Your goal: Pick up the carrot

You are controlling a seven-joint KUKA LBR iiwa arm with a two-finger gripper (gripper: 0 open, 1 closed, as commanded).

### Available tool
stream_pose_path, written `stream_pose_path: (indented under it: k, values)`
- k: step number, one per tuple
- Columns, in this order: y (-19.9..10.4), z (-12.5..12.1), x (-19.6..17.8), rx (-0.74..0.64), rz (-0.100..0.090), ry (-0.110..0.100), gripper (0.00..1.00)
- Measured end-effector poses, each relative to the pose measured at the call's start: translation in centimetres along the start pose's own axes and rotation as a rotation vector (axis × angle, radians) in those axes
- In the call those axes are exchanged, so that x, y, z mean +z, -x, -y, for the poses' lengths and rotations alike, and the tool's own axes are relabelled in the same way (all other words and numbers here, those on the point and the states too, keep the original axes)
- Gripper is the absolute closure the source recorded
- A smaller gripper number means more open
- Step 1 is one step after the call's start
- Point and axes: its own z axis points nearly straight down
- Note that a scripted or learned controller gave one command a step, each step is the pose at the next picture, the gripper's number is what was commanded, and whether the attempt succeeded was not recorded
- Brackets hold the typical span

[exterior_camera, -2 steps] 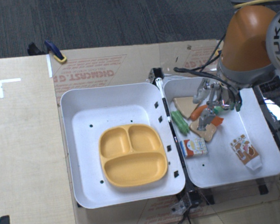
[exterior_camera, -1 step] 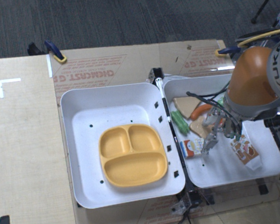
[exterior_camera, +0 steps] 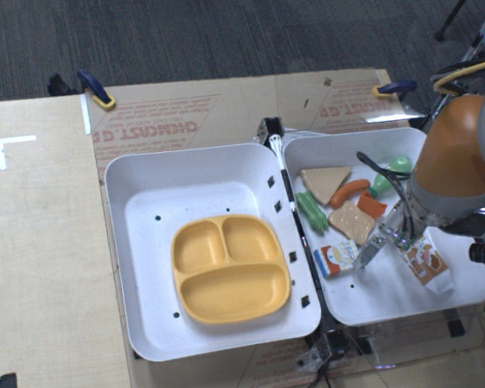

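Over right bin (exterior_camera: 385, 303), gripper (exterior_camera: 372, 250) low.

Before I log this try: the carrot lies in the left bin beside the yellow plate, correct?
Not quite. The camera view shows the carrot in the right bin, among the other food; the yellow plate sits in the left bin.

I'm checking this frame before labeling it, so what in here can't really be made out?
- Gripper: fingers too small and blurred in the camera view to tell open from shut.
- Carrot: its right end is hidden by the dark cable crossing it.
- Green item: partly covered by the arm.
- Milk carton: print too small to read.
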Motion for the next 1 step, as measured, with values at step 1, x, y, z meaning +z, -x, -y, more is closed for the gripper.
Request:
stream_pose_path:
  k: [1]
  values:
    - [-5.26,0.83,0.46,-0.136,-0.007,-0.008,0.00]
